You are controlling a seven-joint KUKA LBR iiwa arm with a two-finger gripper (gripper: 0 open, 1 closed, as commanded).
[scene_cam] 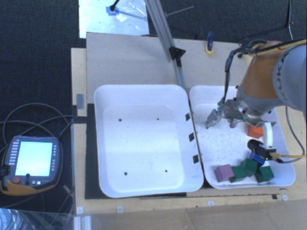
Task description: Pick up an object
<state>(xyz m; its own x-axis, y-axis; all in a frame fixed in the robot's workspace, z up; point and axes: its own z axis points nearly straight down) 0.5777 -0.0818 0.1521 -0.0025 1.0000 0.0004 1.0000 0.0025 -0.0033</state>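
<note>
The tool [221,120] hung spread and empty over the right bin [207,164], well apart from the blocks [243,171] in its near corner: approach step, needing a move toward them and descent

A pale wooden bench [134,56] fills the middle of the frame, set on dark carpet. Two shallow white bins sit on it side by side: the left bin [144,92] at the centre and the right bin [201,97] toward the right edge, their rims touching. A blue clamp [209,41] grips the bench's upper edge, upper right.
</note>
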